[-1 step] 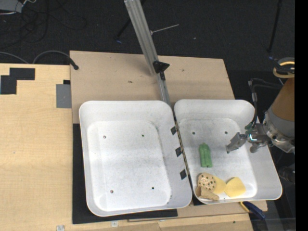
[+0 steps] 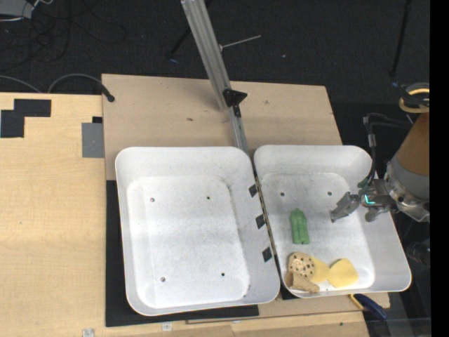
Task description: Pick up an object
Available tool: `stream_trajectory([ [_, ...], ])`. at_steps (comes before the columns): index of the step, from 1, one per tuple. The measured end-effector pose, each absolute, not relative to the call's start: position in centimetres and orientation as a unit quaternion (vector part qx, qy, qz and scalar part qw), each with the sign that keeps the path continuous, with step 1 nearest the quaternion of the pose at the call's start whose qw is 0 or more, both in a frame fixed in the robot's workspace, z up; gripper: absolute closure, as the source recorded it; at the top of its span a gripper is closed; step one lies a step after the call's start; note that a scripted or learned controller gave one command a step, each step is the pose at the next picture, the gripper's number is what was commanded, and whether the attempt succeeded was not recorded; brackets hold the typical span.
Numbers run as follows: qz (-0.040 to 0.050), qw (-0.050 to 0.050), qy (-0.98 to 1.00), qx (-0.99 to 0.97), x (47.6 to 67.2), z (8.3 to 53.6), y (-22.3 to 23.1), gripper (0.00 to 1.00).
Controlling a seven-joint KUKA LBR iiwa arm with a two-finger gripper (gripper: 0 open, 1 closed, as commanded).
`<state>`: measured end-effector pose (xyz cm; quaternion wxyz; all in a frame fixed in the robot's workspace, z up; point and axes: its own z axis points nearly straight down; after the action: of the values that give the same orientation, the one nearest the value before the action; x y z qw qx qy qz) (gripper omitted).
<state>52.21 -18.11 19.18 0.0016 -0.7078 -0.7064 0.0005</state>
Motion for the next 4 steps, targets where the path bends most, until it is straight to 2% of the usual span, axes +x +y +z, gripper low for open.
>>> stream_trajectory([
  [1, 0.002, 0.004, -0.707, -0.707, 52.5, 13.0, -18.5, 0.0],
  [2, 0.0001, 0.0, -0.706, -0.708, 52.6, 9.2, -18.5, 0.0],
  [3, -0.0001, 0.001, -0.705, -0.71, 52.5, 10.2, -18.5, 1.0],
  [4, -0.0005, 0.0, -0.707, -0.707, 51.8, 15.3, -18.0, 1.0],
])
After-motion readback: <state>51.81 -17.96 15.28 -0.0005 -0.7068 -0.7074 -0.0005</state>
